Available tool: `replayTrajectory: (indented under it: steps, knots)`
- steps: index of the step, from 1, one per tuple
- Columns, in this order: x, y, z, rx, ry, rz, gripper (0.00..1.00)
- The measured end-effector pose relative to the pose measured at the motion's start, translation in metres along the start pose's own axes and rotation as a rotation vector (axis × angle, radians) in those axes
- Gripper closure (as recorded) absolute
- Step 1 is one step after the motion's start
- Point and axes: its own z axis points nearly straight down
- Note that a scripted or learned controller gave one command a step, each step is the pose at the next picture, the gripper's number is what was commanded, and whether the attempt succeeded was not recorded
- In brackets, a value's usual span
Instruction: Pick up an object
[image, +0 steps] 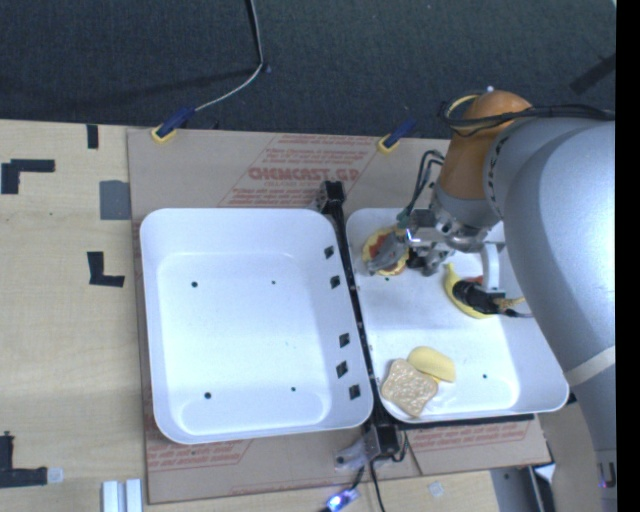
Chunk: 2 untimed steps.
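Claw (415, 248) grip state cannot be told; lower squarely over the toy (385, 250) just beside it before lifting.

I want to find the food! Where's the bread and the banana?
Bread (408, 387), camera view, middle of the slice's speckled top.
Banana (468, 297), camera view, on its yellow curved body.
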Motion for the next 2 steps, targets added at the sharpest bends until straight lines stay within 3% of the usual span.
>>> replayTrajectory:
  steps: [1, 2]
  knots:
    - [0.001, -0.001, -0.011, -0.008, 0.001, -0.003, 1.00]
    - [0.083, 0.003, -0.109, -0.054, -0.001, -0.009, 1.00]
